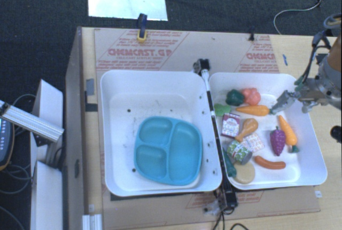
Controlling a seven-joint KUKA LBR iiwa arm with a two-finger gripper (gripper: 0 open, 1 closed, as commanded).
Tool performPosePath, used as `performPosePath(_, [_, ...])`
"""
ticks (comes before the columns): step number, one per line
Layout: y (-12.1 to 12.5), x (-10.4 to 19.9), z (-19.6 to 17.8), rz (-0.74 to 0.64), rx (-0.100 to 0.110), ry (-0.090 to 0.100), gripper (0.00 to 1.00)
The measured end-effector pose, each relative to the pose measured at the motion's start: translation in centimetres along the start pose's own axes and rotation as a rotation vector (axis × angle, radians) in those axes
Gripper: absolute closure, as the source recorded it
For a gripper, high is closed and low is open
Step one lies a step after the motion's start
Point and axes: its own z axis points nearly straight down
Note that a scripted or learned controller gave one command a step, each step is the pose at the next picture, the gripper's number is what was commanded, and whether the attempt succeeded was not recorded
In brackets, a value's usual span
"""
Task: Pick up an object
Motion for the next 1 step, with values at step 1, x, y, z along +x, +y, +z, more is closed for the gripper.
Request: performPosePath(1, [0.09,5.47,16.96,0.0,-0.009,0.0,0.0])
